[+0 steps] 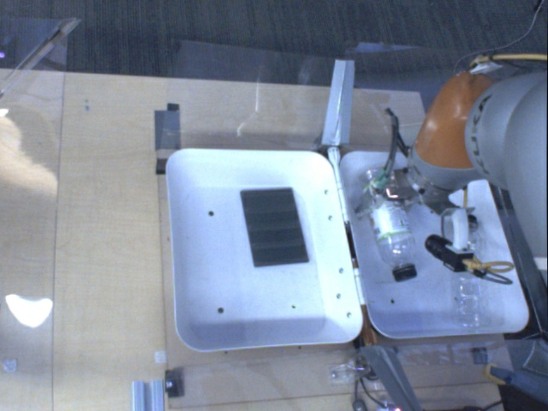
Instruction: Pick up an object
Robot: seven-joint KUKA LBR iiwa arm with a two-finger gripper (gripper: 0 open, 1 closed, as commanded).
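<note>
**Gripper over the far end of a clear bottle in the right bin**

Nearest to the camera, in the right bin (419, 313), a small see-through cup (467, 301) stands close to the near right corner. It is faint against the white floor, and its exact shape is hard to tell.

A little farther in, near the middle of the same bin, lies a small black piece (404, 272). It is just beside the near end of a clear plastic bottle (390, 228). It cannot be told if the two are joined.

The bottle lies on its side along the left edge of the right bin, its length running from near to far. It rests on the bin floor.

In the left bin (205, 289), a flat dark ribbed block (273, 227) lies about in the middle, well apart from all four edges.

Farther back, the gripper (387, 185) is over the far end of the bottle, near the far left corner of the right bin. The glare and the clear plastic hide its state, so it cannot be told how far open it is or if it has hold of the bottle.

Behind it, the grey arm (514, 135) with its orange band comes in from the right, above the far edge of the right bin.
</note>
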